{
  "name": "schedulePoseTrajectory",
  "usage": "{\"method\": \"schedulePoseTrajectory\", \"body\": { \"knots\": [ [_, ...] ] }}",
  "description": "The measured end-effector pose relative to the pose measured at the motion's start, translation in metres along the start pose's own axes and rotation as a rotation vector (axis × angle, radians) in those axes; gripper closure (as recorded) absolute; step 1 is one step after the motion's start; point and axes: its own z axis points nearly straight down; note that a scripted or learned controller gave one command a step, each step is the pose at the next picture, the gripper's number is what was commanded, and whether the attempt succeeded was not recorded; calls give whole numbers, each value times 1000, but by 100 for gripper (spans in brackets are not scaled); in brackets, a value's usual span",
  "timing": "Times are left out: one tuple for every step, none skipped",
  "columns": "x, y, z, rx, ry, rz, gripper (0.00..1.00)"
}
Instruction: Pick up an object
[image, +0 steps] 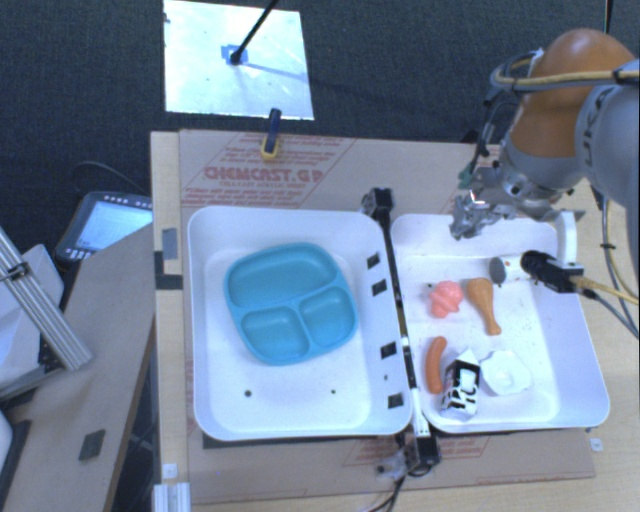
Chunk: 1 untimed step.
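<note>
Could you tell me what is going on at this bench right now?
A KUKA arm reaches in from the right, its gripper hovering over the far edge of the right bin. It holds nothing yet. Below it lie a pink toy, a drumstick, a carrot-like piece and a black-and-white item. The left bin holds a blue divided plate.

Even, bright overhead light; two shallow white plastic bins (300, 225) near overexposed, shadows soft and faint. Pale glare on the grey metal plate (237, 62) left of the gripper. Overall slightly soft, grainy.

Fixed overhead slant onto both bins (300, 225)
</note>
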Motion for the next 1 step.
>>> {"method": "schedulePoseTrajectory", "body": {
  "knots": [
    [56, -19, 0, 2, 2, -1, 100]
  ]
}}
